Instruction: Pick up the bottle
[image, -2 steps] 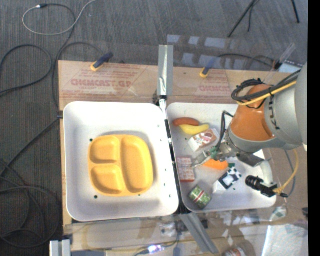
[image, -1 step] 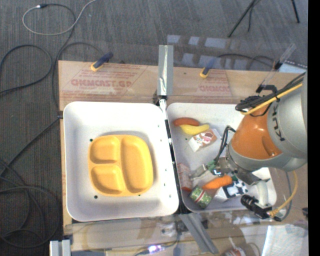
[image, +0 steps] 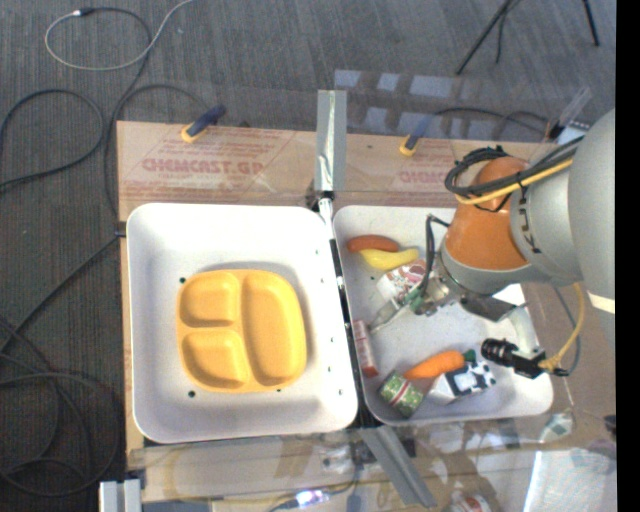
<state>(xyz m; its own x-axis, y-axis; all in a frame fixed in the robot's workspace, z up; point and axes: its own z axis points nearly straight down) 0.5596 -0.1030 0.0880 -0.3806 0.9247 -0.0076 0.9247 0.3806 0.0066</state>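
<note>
Looming over the right bin (image: 535, 400), the arm sets its gripper (image: 425, 295) above the bottle (image: 402, 285); bottle runs diagonally beneath it; grip state, I cannot tell.

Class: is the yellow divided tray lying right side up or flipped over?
Right side up: the yellow tray in the left bin shows three open compartments facing up.

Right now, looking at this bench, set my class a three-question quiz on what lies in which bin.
1. True or false: the yellow divided tray lies in the left bin.
2. Which bin holds the carrot? A left, B right.
3. Fill in: the gripper hangs over the ____ bin, near the banana.

Key: 1 true; 2 B, the right bin; 3 right.
</note>
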